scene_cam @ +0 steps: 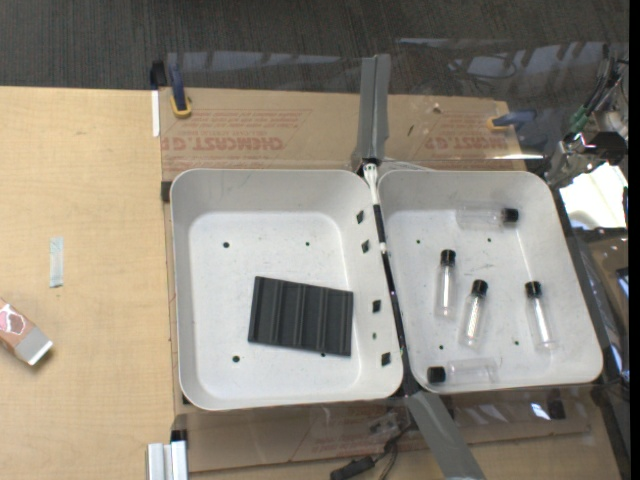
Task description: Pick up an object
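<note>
You have two shallow white bins side by side on the surface [80,188]. The left bin [200,193] holds a single dark ribbed panel [301,315], lying flat toward its near half, slightly skewed, well clear of the walls. The right bin [560,268] holds five clear vials with black caps: one lying crosswise near the far wall [487,216], three lying roughly lengthwise in the middle, namely the left vial [444,283], the centre vial [472,312] and the right vial [538,315], and one lying crosswise by the near wall [462,373] with its cap at the near-left corner. The middle three lie near each other but apart; none touches another. A grey divider bar [374,108] runs between the bins at the far side, over cardboard sheeting [260,133] with red print. Out on the bare wood to your left lie a small grey strip [56,263] and, near the edge, a red and white wrapped item [20,334]. At the far right edge you see cabling and metal parts [590,133] beside the right bin; whether those are the arm's fingers, and how they stand, cannot be told.
</note>
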Tool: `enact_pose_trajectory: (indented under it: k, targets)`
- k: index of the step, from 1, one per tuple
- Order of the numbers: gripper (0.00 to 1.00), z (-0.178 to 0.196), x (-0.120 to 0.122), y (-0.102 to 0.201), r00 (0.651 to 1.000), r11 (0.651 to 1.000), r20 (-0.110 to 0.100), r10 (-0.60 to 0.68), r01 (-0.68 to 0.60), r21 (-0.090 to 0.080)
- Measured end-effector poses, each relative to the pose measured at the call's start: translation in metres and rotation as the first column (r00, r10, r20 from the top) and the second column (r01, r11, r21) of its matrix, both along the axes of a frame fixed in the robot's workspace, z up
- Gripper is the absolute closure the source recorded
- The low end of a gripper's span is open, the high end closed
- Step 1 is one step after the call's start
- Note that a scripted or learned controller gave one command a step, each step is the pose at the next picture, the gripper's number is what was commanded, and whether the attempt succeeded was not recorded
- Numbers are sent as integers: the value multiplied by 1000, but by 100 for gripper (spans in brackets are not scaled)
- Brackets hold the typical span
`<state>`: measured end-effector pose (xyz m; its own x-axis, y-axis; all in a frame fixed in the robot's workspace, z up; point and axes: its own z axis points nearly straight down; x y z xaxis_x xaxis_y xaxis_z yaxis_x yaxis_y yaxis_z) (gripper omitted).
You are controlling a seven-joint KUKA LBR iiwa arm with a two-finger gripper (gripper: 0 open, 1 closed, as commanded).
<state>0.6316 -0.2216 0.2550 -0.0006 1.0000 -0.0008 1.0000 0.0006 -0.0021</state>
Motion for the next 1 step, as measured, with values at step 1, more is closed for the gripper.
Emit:
enact_pose_trajectory:
  k: [1]
  targets:
    - [0,-121,-8,0,1000,1000,0,31,-31,0]
